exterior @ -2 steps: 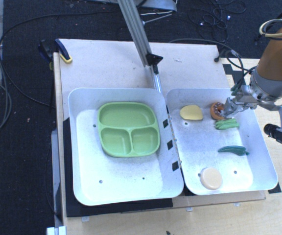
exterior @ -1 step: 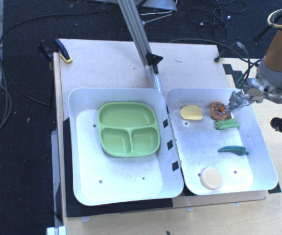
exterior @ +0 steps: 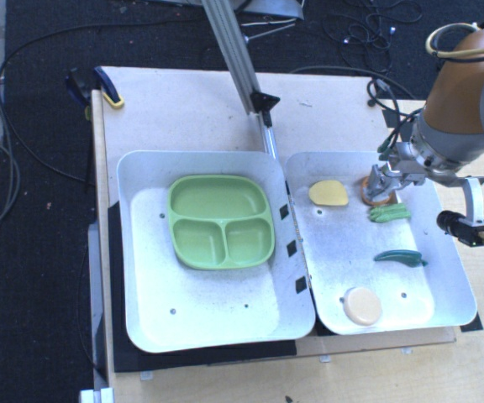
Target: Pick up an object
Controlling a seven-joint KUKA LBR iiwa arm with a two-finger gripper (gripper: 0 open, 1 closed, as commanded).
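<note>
Single fixed overhead view, slanted down, both white bins [exterior: 141, 250] framed, arm [exterior: 465, 91] at right.

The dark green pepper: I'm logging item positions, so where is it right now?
The dark green pepper lies in the right bin, toward its right side, below the light green bean and above the round cream piece.

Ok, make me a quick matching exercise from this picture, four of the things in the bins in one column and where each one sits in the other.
Things:
1. green tray
2. yellow piece
3. dark green pepper
4. cream disc

Places:
A. near corner of the right bin
B. left bin
C. far part of the right bin
D. middle of the right bin

Pairs: 1-B, 2-C, 3-D, 4-A
</note>
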